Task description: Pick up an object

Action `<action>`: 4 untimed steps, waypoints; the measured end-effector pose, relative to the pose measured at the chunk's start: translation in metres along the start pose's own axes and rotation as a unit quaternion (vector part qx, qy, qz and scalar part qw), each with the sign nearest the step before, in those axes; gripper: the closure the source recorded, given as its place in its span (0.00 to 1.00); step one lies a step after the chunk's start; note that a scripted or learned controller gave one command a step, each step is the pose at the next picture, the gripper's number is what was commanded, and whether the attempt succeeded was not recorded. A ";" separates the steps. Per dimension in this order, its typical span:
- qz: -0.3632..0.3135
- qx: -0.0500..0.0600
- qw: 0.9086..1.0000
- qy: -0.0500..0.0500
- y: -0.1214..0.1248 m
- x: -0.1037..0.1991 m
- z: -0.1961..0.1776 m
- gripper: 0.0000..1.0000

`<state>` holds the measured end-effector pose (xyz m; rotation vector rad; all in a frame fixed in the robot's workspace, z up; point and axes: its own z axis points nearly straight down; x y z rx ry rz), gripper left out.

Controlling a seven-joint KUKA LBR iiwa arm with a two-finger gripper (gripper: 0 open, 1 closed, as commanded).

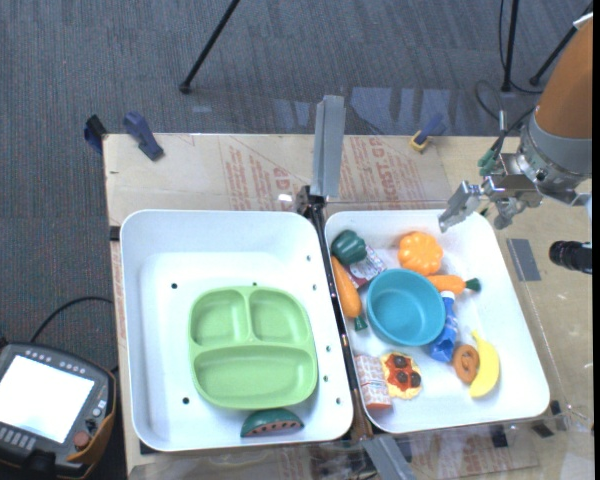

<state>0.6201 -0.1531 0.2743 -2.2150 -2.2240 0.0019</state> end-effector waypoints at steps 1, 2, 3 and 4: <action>-0.072 -0.002 0.997 0.000 0.007 0.049 0.177 0.00; -0.069 -0.001 0.998 0.001 0.006 0.047 0.167 1.00; -0.068 0.000 0.998 0.001 0.006 0.047 0.167 0.00; -0.056 -0.007 0.998 0.000 0.029 -0.012 0.179 0.00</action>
